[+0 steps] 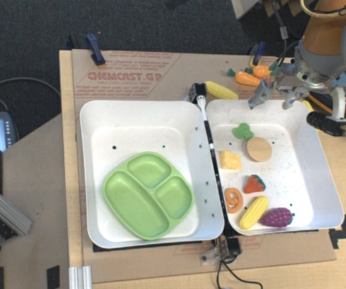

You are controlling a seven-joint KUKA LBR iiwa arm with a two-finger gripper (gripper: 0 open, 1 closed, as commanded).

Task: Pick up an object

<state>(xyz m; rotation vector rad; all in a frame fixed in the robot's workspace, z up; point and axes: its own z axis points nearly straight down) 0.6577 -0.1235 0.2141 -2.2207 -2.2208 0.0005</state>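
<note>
Two claw [276, 98] fingers spread wide, holding nothing, above the green broccoli [242, 131] in the right bin [317, 155]

We see the gripper [275, 97] hanging open above the far rim of the right bin [320, 155], at about one o'clock in the view, its two fingers [257, 96] spread with nothing between them. Inside that bin, a green broccoli piece [242, 131] touches a tan round disc [259, 149] at its five o'clock. A yellow cheese wedge [231, 160] sits at nine o'clock from the disc. Nearer us lie a strawberry [254, 184], a pretzel [233, 200], a corn cob [253, 212] and purple grapes [277, 217]. The left bin [94, 161] holds a green divided plate [148, 194]. Beyond the bins, at twelve o'clock, rest a second corn cob [221, 90] and a carrot [248, 77].
</note>
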